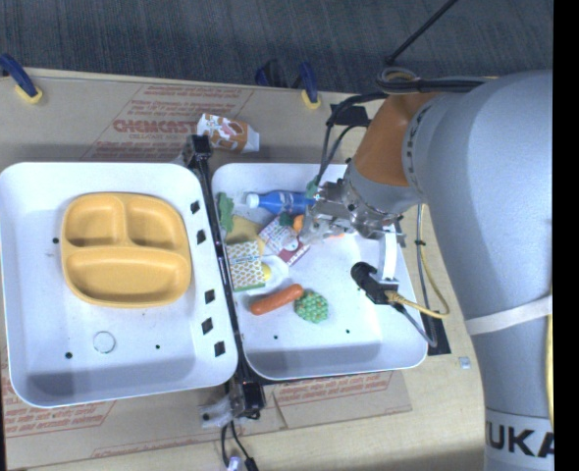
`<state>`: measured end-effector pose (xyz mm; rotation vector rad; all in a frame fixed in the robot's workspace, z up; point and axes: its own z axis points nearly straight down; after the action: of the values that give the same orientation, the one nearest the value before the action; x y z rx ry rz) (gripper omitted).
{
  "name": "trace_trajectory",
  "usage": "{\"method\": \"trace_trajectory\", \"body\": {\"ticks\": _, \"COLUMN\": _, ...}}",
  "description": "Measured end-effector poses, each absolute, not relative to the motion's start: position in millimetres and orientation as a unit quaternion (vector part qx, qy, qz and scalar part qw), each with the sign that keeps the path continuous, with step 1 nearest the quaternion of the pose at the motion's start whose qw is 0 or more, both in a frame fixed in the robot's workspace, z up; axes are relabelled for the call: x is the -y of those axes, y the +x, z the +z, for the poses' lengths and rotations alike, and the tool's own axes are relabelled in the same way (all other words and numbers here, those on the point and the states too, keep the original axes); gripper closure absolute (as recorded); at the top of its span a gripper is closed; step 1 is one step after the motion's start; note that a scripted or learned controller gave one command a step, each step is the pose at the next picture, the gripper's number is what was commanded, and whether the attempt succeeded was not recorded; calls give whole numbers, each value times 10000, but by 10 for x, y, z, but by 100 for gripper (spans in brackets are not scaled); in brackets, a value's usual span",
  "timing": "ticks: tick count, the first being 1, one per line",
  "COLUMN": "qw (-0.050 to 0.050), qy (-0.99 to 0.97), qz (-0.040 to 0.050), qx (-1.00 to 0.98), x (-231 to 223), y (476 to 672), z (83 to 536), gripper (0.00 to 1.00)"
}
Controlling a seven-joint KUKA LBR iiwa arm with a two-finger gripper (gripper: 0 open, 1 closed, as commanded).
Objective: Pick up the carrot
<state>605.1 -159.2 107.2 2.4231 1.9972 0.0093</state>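
One arm (486,214) — tool (321,219) grip unclear — above one carrot (276,299), two bins (34,263).

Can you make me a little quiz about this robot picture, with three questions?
1. True or false: the carrot lies in the same bin as the yellow tray.
2. What lies right beside the carrot? A) green broccoli B) a spoon C) a red ball
3. Fill in: the tool is over the ____ bin.

Key: 1 false, the carrot is in the right bin and the tray in the left bin. 2 A. 3 right.
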Motion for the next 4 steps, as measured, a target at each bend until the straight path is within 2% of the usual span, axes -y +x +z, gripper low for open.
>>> {"method": "trace_trajectory", "body": {"ticks": 1, "qw": -10, "qy": 7867, "qz": -5, "qx": -6173, "x": 1334, "y": 5734, "z": 2270, "gripper": 100}}
{"method": "trace_trajectory", "body": {"ticks": 2, "qw": -23, "qy": 8412, "qz": -18, "qx": -5407, "x": 1709, "y": 5199, "z": 2381, "gripper": 100}}
{"method": "trace_trajectory", "body": {"ticks": 3, "qw": -11, "qy": 8773, "qz": -16, "qx": -4800, "x": 1722, "y": 4878, "z": 2767, "gripper": 100}}
{"method": "trace_trajectory", "body": {"ticks": 4, "qw": -19, "qy": 8875, "qz": -15, "qx": -4608, "x": 1794, "y": 4761, "z": 2403, "gripper": 100}}
